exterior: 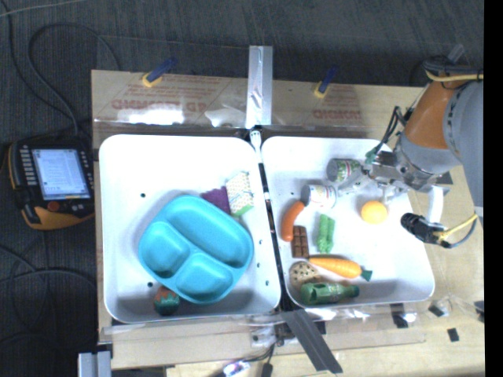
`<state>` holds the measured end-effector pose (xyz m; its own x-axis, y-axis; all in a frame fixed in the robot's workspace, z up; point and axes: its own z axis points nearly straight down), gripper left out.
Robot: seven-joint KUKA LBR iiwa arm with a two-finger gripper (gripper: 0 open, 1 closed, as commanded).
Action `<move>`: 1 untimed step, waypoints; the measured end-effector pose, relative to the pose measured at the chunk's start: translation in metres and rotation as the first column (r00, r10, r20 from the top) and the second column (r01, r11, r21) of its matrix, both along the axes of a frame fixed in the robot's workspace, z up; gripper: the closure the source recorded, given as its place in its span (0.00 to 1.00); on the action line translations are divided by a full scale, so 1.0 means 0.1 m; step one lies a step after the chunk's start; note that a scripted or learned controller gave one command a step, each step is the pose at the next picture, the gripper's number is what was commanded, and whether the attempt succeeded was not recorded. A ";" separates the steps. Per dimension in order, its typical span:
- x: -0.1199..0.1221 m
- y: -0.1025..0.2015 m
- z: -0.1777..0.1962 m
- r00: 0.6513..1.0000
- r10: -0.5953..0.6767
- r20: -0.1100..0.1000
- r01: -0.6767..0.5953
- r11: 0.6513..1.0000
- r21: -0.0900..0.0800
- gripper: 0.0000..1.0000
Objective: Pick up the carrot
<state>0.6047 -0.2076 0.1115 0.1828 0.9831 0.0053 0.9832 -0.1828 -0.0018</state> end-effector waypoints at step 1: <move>-0.54 0.13 0.51 1.000 0.014 -0.002 -0.014 1.000 -0.007 0.00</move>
